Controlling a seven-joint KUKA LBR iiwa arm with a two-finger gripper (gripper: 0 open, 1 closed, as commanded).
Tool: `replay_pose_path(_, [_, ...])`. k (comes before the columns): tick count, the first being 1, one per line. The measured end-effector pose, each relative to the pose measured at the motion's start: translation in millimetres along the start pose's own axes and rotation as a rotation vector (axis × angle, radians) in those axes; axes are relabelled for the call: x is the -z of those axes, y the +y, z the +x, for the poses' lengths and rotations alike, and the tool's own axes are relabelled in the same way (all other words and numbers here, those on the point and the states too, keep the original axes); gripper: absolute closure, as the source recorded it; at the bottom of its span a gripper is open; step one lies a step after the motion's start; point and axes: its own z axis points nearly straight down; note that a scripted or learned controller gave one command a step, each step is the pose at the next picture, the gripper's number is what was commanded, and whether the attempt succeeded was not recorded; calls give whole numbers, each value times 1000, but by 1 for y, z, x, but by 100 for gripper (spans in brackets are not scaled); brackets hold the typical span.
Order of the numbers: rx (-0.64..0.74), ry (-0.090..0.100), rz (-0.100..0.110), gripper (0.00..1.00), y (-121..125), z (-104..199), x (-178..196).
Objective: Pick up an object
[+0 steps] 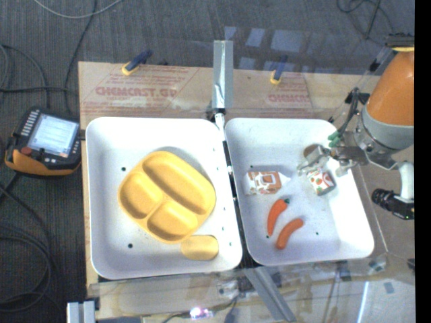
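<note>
Dark carpet with a bunch of cables all around, and in the middle a counter (168, 86) topped with a brown board that carries two shallow white bins side by side. The arm comes in from the right, and its claw (322, 165) is down low over the right bin (350, 241), near that bin's upper right part.

Right at the claw, just below its tip, there's a small white carton with red print (323, 181). It looks tilted and maybe touching the fingers, but I honestly can't tell whether the claw is open or closed, or whether it actually has hold of anything. Too small and cluttered there.

Other stuff in that same bin: a second little white-and-orange packet (263, 182) off to the claw's left, and below-left of the claw a toy carrot (276, 214) and an orange sausage-shaped thing (289, 232), just beside each other.

Well to the left, the other bin (101, 140) holds a yellow divided tray (168, 194) and a yellow lump (200, 247).

Progress-wise I'd say it's at the grab stage. Nothing is clearly lifted yet, so closing and raising is still left to do.
</note>
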Motion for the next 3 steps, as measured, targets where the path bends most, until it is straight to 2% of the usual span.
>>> replay_pose_path(1, [-39,-2,1,0,21,-56,-87])
replay_pose_path(2, [-48,5,-4,0,11,-55,-139])
replay_pose_path(3, [-48,4,0,100,9,-56,-132])
